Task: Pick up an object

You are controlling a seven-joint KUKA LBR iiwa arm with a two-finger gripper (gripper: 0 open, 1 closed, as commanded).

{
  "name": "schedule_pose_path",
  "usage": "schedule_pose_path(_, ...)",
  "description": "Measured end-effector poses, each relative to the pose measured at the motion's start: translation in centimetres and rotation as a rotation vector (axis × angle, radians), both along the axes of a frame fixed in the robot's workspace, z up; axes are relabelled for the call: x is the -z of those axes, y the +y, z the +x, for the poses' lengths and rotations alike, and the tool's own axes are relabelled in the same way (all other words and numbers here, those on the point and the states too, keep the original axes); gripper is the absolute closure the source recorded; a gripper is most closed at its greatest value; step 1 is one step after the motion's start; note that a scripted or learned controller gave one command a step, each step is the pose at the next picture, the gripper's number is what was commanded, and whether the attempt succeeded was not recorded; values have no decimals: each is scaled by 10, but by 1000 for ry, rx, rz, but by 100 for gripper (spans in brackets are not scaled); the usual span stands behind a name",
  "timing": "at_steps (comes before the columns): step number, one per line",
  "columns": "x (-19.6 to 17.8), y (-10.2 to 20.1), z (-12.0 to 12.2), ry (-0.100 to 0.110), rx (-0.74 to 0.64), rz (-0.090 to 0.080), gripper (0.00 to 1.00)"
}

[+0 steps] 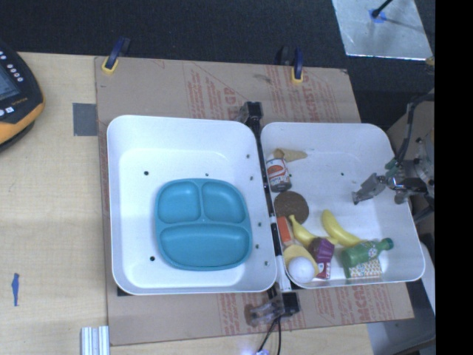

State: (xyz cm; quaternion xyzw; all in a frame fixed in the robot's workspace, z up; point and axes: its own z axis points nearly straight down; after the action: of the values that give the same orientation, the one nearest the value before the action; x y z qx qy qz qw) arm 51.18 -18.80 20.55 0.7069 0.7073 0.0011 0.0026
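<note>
Two bins: white, side by side on the desk point(59, 198); the left bin point(126, 161) holds a blue divided plate point(203, 224), the right bin point(332, 143) holds the clutter.
My jaws point(364, 192): at the right edge of the frame, over the bare middle-right of the right bin; nothing sits between them, and whether they are spread or closed I cannot tell.
Nearest object: a yellow banana point(338, 230), just below and slightly left of my jaws in the frame.
Its long axis: runs diagonally, upper left to lower right.
Other candidates: a green bottle point(363, 252) below the banana; a can point(278, 172) and a brown round piece point(291, 204) further left, near the bin's left wall.
Judgement: the banana looks the shortest reach, with my closing direction set across its diagonal.
</note>
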Motion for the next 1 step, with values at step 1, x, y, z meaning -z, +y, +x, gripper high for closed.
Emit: schedule_pose_path(1, 72, 43, -39, 18, -4, 7, 0)
